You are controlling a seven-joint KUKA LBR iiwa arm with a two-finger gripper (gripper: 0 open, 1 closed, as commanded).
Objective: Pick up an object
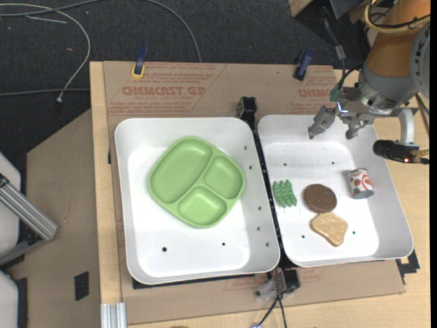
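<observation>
My gripper (336, 128) hangs over the far edge of the right bin (300, 135), fingers spread apart and nothing between them. Well in front of it, on the bin floor, lie a small green ridged piece (284, 193), a round brown disc (319, 198) and a tan toast-shaped piece (330, 229). A small red and white can (360, 182) lies on its side near the bin's right wall. All of these sit apart from the gripper.
The left bin (136, 244) holds a green divided plate (196, 182). Blue clamps (141, 59) (303, 65) grip the cardboard's far edge. A black bracket (246, 107) sits between the bins at the back.
</observation>
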